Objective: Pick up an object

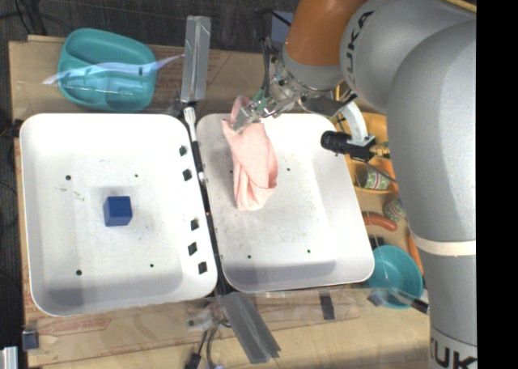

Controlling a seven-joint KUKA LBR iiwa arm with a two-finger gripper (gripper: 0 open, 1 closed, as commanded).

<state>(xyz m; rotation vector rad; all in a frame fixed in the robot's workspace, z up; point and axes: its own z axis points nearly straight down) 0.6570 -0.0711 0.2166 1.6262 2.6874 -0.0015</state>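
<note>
A pink cloth [253, 161] hangs over the right bin [324, 230], its top end bunched between the fingers of my gripper [249, 112]. The gripper is shut on that top end, at the bin's far left part. The cloth's lower end reaches down toward the bin floor; whether it touches is unclear. A small blue cube [118, 210] lies in the left bin [48, 165], far from the gripper.
A teal bowl [105, 68] with a plastic wrap sits behind the left bin. A second teal bowl [396, 274] and assorted small items lie to the right of the right bin, beneath the arm. A row of black clips [194, 205] runs between the bins.
</note>
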